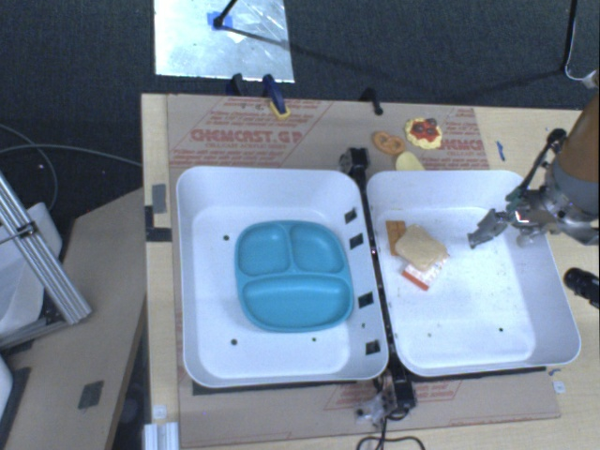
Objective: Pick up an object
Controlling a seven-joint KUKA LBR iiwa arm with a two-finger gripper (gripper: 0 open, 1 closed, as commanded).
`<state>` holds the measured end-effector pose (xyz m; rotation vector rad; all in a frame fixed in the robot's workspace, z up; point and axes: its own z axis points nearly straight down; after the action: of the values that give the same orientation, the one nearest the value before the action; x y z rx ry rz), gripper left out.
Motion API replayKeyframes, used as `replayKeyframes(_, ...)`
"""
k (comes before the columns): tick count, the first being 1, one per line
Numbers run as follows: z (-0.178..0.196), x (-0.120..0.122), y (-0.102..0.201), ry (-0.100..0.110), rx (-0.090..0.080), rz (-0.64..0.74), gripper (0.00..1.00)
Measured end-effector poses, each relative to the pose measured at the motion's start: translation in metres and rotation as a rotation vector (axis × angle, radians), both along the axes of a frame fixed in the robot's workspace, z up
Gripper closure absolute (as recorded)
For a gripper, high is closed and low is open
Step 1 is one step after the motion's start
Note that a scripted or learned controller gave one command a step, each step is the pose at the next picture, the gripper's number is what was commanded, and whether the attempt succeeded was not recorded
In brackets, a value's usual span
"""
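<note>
Camera view, from above, gives us two white bins side by side on the tabletop [159, 279]. We count one blue plate [292, 277] with three compartments, lying flat in the middle of the left bin [202, 251]. In the right bin [525, 345] we count three food pieces bunched together near its left wall: a tan toast slice [421, 246], a thin orange cracker [395, 232] tucked under its left edge, and a small red-and-white piece [416, 277] touching its lower side. Behind the bins three more toy foods lie on the cardboard sheet [244, 134]: a brown cookie [387, 142], a pale yellow piece [409, 162] and a round pizza [424, 132]. Our gripper [499, 223] hangs over the right bin, right of the toast and apart from it, jaws spread with nothing between them.
</note>
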<state>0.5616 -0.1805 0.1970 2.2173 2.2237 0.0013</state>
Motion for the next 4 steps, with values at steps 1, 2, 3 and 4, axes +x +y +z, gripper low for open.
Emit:
replayKeyframes(1,-0.114,-0.026,-0.022,-0.008,-0.002,-0.005,0.0)
replayKeyframes(2,-0.107,-0.071,0.014,-0.019,-0.009,-0.002,0.0)
replayKeyframes(3,-0.096,-0.068,0.013,-0.023,-0.011,-0.003,1.0)
replayKeyframes(4,-0.108,-0.071,0.052,-0.015,-0.01,-0.001,1.0)
